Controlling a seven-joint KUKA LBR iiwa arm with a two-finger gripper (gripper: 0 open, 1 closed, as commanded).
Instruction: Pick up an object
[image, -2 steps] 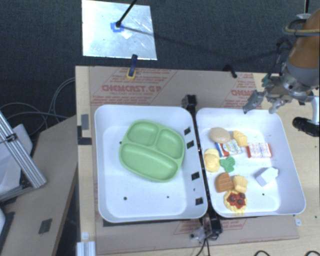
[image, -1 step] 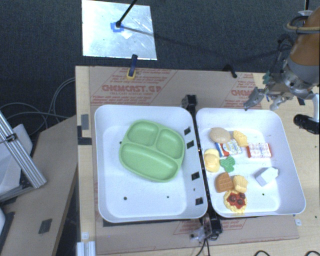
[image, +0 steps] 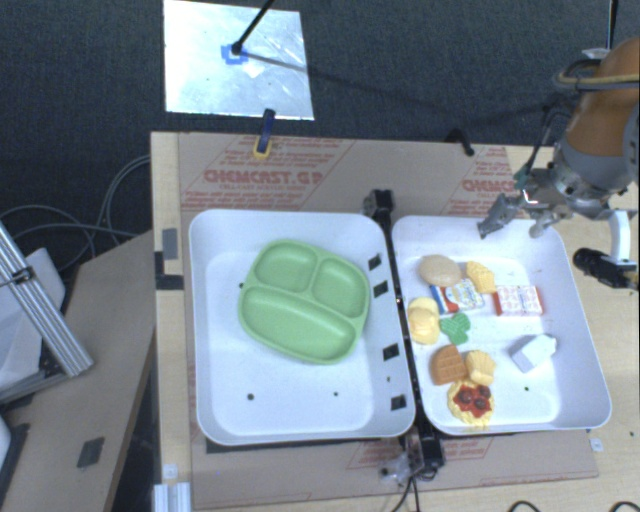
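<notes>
The right bin holds several toy foods: a tan bun, a yellow piece, a blue and white packet, a red and white box, a green piece, a small pizza and a grey block. My gripper hangs at the bin's far edge, above and behind the toys, touching none. Its two fingers are spread apart with nothing between them.
The left bin holds a green divided plate. A black divider with clips runs between the bins. Beyond the bins lie cardboard and a shiny sheet. A metal frame stands at the left.
</notes>
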